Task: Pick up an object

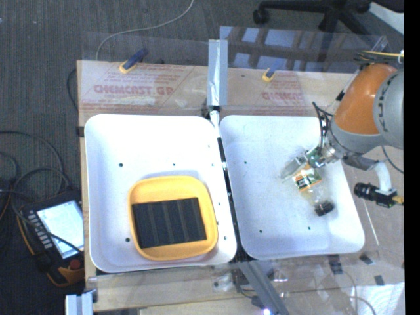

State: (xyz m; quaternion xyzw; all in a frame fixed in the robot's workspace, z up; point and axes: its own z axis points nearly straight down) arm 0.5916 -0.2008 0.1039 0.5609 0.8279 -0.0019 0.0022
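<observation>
1. My gripper [307, 169] hangs over the right bin [262, 209], right of frame centre.
2. I cannot tell my jaws' state.
3. A yellow tray [173, 218] lies in the left bin [111, 149], lower left.

A yellow tray [173, 218] with a dark ribbed insert lies in the left bin [111, 143]. Right of it, the gripper [307, 173] hangs over the right bin [262, 143], a small dark object [323, 208] just beside it.

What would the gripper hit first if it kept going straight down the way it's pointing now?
Probably the small clear object with an orange label lying under the gripper, in the right bin. Depth is hard to judge from this slanted view, so it may instead meet the bin floor beside it.
</observation>
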